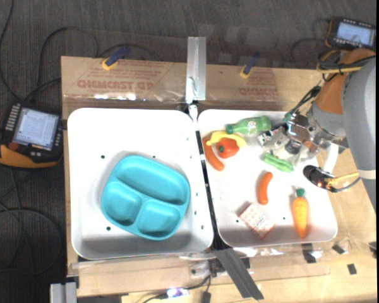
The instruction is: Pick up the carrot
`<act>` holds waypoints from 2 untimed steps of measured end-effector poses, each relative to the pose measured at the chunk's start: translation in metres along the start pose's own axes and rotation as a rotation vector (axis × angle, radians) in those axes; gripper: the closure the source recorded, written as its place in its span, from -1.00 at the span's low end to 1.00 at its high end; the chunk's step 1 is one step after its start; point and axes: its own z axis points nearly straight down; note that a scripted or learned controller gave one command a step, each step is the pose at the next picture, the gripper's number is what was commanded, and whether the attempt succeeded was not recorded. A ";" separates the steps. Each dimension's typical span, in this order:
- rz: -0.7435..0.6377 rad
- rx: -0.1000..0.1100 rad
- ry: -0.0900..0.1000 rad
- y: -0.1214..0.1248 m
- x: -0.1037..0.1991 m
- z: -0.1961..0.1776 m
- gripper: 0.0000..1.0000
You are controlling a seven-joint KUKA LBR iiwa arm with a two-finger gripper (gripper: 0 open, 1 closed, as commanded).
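- Partly, the arm (pixel 360 115) runs off the right edge, so its upper part is cut off.
- Gripper (pixel 284 145) sits low over the right bin (pixel 240 229), near the green bottle (pixel 252 125) and a green pod (pixel 278 163); whether it is open or closed, I cannot tell.
- Carrot (pixel 300 212) lies in the right bin's near right corner, well apart from the gripper, beside a small box (pixel 256 219).
- Left bin (pixel 88 131) holds a blue tray (pixel 145 196).

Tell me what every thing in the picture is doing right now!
carrot: lying in the right bin, near its front right corner, nothing touching it.
gripper: low over the back of the right bin, by the green pod.
green bottle: lying on its side.
red sausage: lying flat, alone.
blue tray: right way up in the left bin.
small box: lying flat near the front.
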 end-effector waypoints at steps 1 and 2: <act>0.000 0.000 0.000 0.000 0.000 0.000 -1.00; -0.069 0.000 -0.003 -0.088 -0.033 0.007 -1.00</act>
